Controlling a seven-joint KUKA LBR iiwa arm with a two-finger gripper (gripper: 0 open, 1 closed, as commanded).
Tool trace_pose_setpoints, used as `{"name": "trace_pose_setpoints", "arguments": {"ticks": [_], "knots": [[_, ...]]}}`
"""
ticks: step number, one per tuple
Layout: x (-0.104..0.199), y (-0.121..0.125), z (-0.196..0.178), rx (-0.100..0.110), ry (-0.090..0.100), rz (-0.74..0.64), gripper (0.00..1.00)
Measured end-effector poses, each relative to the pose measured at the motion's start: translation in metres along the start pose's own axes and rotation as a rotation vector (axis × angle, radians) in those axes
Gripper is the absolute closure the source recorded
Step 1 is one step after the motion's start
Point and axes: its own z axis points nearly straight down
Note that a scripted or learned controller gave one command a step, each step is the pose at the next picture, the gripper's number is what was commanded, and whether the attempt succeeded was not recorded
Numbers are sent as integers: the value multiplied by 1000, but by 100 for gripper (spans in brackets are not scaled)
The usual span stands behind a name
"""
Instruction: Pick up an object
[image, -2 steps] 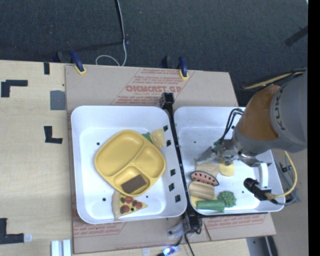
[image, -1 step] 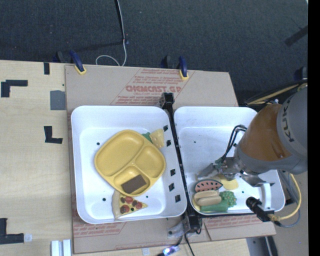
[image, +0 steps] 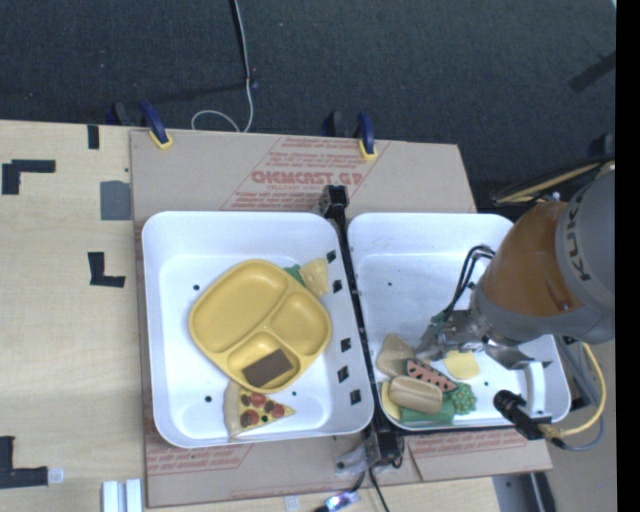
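Over on the far left, the left bin holds a yellow divided plate with a brown slab lying in its lower compartment, a pizza slice below the plate on the bin floor, and a pale wedge with a bit of green tucked by the plate's upper right edge; all of that sits well apart from me, across the black divider between the bins. Moving right, the right bin carries a small heap of toy food in its lower left corner: a tan bread-like piece, a hot dog bun lying roughly level with its long axis running left to right, a watermelon slice slanting across the top of it, a green broccoli piece at the right end, and a pale yellow round piece just above. My gripper hangs just above and slightly right of that heap, at its upper edge, and the wrist hides enough that I cannot tell how it is set. I judge the heap to be my nearest target: it lies down and a little to the left of the tool, so the coming move is a short drop that way, with the pale yellow round piece closest beneath me and the bun's long axis calling for a grip across its short width
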Motion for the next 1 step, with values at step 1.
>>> {"name": "trace_pose_setpoints", "arguments": {"ticks": [1], "knots": [[0, -1, 2, 4, 1, 1, 0]]}}
